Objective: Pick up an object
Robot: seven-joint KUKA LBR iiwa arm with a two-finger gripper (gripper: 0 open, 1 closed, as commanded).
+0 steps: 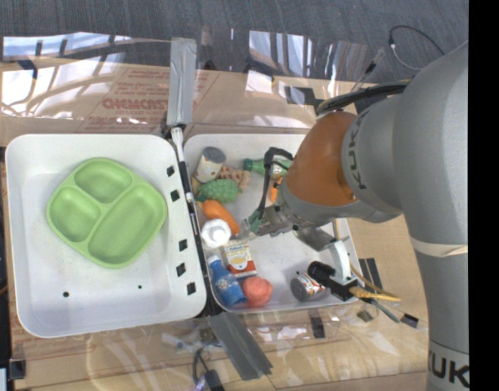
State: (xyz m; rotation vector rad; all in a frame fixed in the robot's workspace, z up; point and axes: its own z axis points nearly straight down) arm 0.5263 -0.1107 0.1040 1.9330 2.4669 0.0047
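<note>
Several small things are crowding the right bin (359, 255), and the claw (255, 224) is hanging low over its middle, poking out from under the orange-banded wrist of the arm (372, 169), which is reaching in from three o'clock. No single object is named by the task, so the nearest candidates matter most: judging by closeness, the small carton (239, 259) with the red and white label is lying just beside the claw toward six o'clock, the white bottle cap (216, 234) is sitting close at about eight o'clock, and the orange carrot-like piece (218, 214) is lying near at nine to ten o'clock, its long axis running roughly from ten o'clock toward four o'clock. Farther off, a green bumpy toy (218, 191) is resting toward eleven o'clock, and a red ball (258, 291) is sitting down by the bin's near wall at six o'clock, next to a blue piece (223, 282). Whether the claw is spread or pressed together I cannot tell, since the wrist is covering most of it, and nothing is showing between its tips. The left bin (37, 300) is carrying a green divided plate (108, 212), well apart at nine o'clock. A short drop toward six o'clock looks like the likeliest reach.
</note>
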